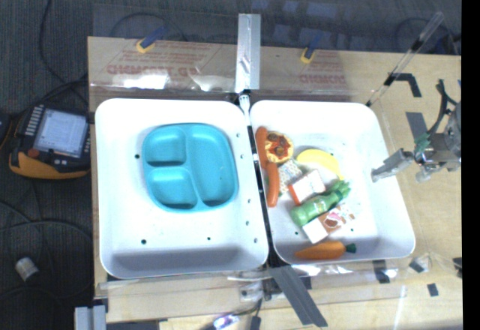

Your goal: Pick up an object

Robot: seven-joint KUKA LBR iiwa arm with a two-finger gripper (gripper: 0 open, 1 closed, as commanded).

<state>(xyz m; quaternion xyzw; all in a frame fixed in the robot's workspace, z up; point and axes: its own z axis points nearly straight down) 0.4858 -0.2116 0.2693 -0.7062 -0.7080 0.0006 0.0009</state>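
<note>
Nearest item: a small carrot [319, 250] is lying against the near wall of the right bin [390, 227].
Other pickable things: a green bottle [321, 203], a white-and-red carton [309, 186], a pizza slice [276, 146] and a long carrot [271, 171] are crowding together, touching.
Left bin [112, 246]: it is holding a blue divided plate [187, 167].
Gripper [420, 157]: what looks like it is hanging over the bench just beside the right bin's far side, carrying nothing; how wide it is standing cannot be told.
Risk: a descent into the cluster is likely to be nudging neighbours or closing on two items; the carrot by the wall is risking a rim collision.
</note>
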